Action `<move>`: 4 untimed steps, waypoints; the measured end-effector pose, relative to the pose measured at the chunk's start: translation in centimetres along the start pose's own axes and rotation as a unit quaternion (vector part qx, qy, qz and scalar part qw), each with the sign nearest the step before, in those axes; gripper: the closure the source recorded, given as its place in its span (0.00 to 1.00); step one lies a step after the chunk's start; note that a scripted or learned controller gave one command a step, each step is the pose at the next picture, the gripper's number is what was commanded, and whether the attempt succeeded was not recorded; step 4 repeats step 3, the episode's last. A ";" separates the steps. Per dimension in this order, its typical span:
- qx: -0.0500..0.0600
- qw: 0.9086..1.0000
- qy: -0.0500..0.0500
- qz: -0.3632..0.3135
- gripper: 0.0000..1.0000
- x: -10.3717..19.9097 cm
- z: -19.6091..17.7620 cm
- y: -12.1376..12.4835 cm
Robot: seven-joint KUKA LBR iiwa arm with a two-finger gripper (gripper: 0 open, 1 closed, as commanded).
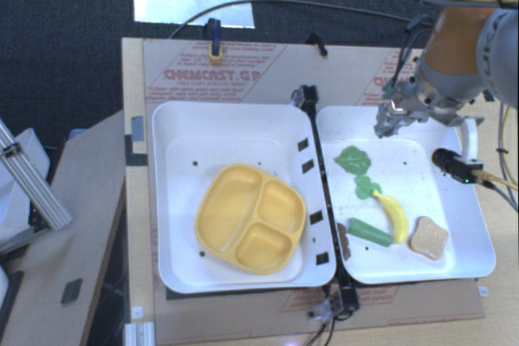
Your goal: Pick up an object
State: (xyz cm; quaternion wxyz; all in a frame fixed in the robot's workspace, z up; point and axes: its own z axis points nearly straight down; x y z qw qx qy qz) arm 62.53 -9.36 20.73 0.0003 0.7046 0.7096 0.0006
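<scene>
Grey pincer [388, 126] above right bin [462, 255], banana [394, 215]

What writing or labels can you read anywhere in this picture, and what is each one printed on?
"CHEMCAST GP": red print on the pale protective sheet covering the board under the two shallow white bins; the last letters are blurred, so that reading is unsure.
More red print on the same sheet near the robot gripper and along the front edge: too blurred or cut off to read.
</scene>
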 end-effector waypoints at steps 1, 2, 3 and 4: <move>-0.001 1.000 0.001 -0.001 1.00 5.7 -0.4 0.4; 0.000 1.000 0.001 -0.001 1.00 12.0 -1.0 -0.3; 0.000 1.000 0.001 -0.001 1.00 17.7 -0.3 -1.4; 0.000 1.000 0.001 -0.001 1.00 17.7 -0.3 -1.4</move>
